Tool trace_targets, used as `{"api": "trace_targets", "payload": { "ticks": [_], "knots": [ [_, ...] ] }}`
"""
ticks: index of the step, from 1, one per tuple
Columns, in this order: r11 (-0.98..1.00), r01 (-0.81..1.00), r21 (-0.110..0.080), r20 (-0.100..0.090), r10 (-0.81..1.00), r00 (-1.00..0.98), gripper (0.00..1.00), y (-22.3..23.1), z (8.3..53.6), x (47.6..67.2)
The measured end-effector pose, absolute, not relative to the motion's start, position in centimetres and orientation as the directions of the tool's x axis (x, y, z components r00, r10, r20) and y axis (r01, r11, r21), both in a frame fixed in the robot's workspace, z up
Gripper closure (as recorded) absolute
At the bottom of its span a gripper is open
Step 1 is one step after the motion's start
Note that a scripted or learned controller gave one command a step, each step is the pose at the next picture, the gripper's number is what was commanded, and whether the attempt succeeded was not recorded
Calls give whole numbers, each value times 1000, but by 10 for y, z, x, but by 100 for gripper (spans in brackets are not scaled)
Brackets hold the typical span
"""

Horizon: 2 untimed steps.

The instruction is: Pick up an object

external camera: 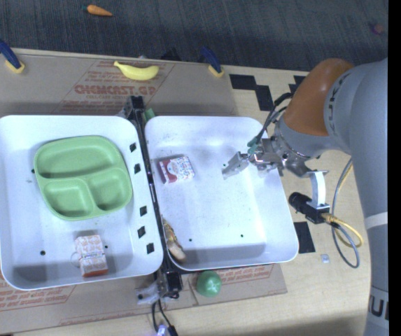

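In the left bin I see a smooth green divided plate and, nearer the tabletop's front edge, a crinkled snack packet. In the right bin, by the divider, lies a flat, glossy red-and-white packet, my likeliest target. The end effector hangs over that bin's middle, well apart from it; I cannot tell its finger state. My worry: thin, slick film on hard plastic could skid aside under a descent.
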State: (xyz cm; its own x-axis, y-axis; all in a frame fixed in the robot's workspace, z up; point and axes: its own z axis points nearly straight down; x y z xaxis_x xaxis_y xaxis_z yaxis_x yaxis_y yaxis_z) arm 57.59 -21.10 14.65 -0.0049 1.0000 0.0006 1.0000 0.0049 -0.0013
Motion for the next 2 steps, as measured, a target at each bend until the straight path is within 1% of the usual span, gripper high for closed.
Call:
{"api": "trace_targets", "payload": {
  "ticks": [1,2],
  "knots": [
    [6,1000,-4,1,1000,-6,0,-210,125,565],
    [6,1000,-4,1,1000,-6,0,-211,92,476]
  ]
}}
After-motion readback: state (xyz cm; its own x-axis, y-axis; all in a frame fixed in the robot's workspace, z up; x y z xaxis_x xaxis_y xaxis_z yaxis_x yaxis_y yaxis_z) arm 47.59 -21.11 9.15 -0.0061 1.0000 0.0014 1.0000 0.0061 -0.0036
